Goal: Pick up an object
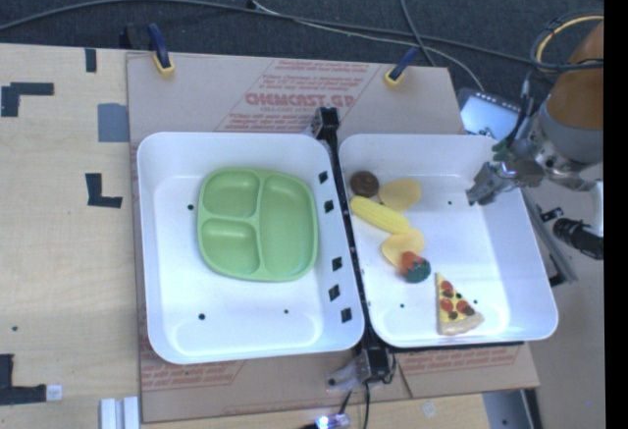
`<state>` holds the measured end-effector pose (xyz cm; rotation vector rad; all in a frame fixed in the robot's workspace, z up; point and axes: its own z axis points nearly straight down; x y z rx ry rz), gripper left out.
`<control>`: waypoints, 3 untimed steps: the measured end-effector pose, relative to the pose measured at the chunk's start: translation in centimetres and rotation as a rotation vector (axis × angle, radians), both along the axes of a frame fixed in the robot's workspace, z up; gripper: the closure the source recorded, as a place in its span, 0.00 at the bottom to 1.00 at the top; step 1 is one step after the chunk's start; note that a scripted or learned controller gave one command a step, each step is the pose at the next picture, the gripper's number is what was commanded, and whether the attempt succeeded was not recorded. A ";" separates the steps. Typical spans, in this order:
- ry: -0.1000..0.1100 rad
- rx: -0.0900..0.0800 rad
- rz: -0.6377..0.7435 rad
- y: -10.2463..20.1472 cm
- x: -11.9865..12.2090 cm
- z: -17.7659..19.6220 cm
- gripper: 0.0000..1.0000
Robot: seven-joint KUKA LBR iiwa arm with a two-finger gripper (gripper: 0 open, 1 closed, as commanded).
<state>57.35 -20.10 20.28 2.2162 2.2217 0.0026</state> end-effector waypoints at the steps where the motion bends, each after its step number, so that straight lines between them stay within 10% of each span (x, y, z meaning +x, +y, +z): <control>1: 0.000 0.000 0.000 0.3 0.6 4.4 1.00; 3: 0.006 0.002 0.002 11.2 -0.7 2.9 1.00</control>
